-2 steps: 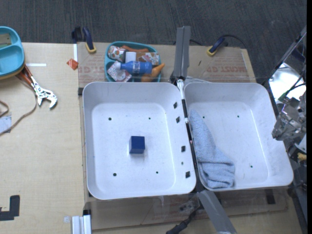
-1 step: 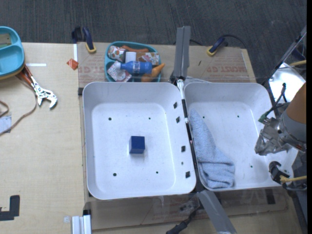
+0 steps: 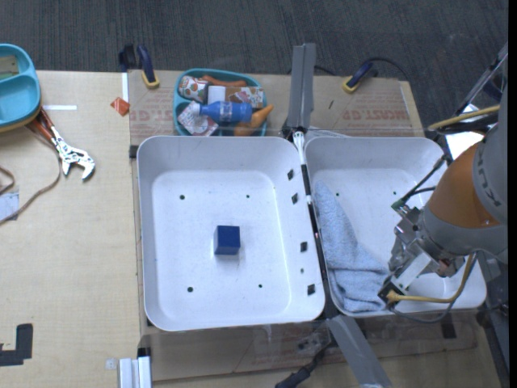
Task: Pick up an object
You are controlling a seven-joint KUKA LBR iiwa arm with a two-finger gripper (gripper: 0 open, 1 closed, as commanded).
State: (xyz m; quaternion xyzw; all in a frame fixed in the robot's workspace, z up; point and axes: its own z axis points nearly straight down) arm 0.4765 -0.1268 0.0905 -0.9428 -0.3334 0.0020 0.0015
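Down in the right bin (image 3: 380, 156), the gripper (image 3: 393, 288) sits at the grey towel's (image 3: 343, 245) near corner; can't tell its grip from here. Blue cube (image 3: 228, 240) waits alone in the left bin (image 3: 161, 168).

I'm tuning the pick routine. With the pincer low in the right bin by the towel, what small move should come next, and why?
Probably a short slide toward the cloth's bunched lower corner. The pincer sits in the right bin right beside the grey-blue towel, which lies crumpled along that bin's left side. The blue block lies in the left bin, much farther away.
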